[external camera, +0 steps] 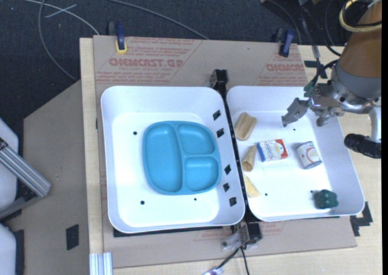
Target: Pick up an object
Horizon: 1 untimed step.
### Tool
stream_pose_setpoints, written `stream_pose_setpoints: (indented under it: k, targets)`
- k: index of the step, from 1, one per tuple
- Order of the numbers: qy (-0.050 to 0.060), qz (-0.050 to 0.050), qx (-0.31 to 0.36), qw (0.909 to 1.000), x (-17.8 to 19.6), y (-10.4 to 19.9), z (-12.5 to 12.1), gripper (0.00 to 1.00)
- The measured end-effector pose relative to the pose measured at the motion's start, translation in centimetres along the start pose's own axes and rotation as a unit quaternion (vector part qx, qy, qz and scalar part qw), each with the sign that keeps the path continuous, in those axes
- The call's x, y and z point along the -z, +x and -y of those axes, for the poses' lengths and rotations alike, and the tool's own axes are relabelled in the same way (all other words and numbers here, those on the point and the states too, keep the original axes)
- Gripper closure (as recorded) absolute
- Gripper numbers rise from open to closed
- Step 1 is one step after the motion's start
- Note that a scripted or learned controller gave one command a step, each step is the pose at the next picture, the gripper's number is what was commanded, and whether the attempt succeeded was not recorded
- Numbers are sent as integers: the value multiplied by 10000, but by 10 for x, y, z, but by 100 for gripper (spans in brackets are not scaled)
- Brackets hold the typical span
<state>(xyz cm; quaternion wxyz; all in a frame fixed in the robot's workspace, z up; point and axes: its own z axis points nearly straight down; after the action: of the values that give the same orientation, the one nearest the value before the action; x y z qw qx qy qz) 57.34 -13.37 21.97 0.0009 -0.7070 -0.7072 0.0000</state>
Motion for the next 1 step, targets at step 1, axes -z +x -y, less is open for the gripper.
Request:
stream_pose_setpoints:
  k: [1]
  targets:
    - [14,-2,0,10000,-44,0,-7,0]
